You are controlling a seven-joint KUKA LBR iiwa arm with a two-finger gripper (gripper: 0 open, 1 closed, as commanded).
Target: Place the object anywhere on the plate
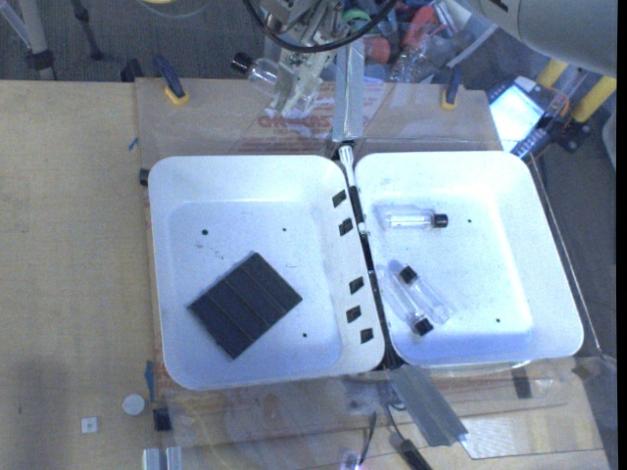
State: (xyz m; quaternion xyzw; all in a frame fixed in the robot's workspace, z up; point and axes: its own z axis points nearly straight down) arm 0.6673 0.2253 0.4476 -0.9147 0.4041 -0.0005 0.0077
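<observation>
So the left bin [167, 262] has a dark, ribbed square plate [245, 304] lying flat in it, turned a bit like a diamond, sitting toward the lower left of the bin floor. Nothing is on top of the plate.

The right bin [549, 292] has two small clear vials with black caps. One clear vial [413, 220] lies on its side near the top of that bin, cap pointing right. The other vial [412, 299] lies slanted lower down, close to the divider between the bins, cap toward the bottom right. They're near each other but not touching, and both are well apart from the plate.

The end effector [299, 91] hangs up over the far edge of the bench [69, 213], just behind the left bin's back rim, surrounded by cables and clear tubing. Honestly I can't tell whether it's wide or narrow, or gripping anything, too much clutter around it. The big grey arm [549, 8] comes in from the top right corner.
</observation>
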